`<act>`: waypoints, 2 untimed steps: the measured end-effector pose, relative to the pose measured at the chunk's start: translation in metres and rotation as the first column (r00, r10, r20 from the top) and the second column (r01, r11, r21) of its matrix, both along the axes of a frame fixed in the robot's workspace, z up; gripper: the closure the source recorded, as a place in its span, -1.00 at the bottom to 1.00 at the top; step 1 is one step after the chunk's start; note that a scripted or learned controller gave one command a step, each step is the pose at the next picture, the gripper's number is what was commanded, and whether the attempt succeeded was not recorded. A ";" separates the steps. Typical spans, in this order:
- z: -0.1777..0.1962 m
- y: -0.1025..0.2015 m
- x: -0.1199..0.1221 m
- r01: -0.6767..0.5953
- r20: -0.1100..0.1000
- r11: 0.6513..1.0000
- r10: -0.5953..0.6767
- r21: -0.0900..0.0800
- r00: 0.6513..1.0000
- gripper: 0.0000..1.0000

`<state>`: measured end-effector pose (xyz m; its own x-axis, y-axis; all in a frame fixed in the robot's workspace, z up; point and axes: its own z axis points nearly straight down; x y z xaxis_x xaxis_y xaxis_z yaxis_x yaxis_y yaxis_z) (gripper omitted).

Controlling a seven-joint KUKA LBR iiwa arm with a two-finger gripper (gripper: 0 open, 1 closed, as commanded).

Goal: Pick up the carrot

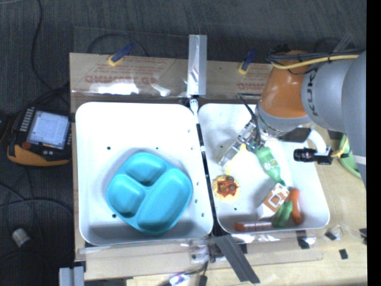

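The carrot (294, 202) is a small orange piece with a green top, lying near the front right corner of the right bin (226, 121). Beside it on the left is an orange and white box (274, 198). My gripper (232, 151) hangs over the upper middle of the right bin, pointing down and to the left, well away from the carrot. Nothing shows in its grasp. The grey arm with its orange band (283, 97) comes in from the upper right.
A green bottle (268, 162) lies just right of the gripper. A round red and yellow toy food (226, 186) sits near the divider, and a brown stick (252, 225) lies at the front wall. The left bin (95, 124) holds a blue divided plate (150, 190).
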<state>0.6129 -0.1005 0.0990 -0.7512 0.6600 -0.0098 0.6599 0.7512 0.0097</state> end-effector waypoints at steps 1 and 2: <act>0.000 0.000 0.000 0.000 0.000 1.000 0.000 0.000 1.000 -1.00; -0.009 0.003 0.001 -0.271 -0.002 0.963 0.271 -0.007 0.963 -1.00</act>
<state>0.6138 -0.0972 0.0904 -0.9017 0.4321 -0.0125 0.4321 0.9018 0.0030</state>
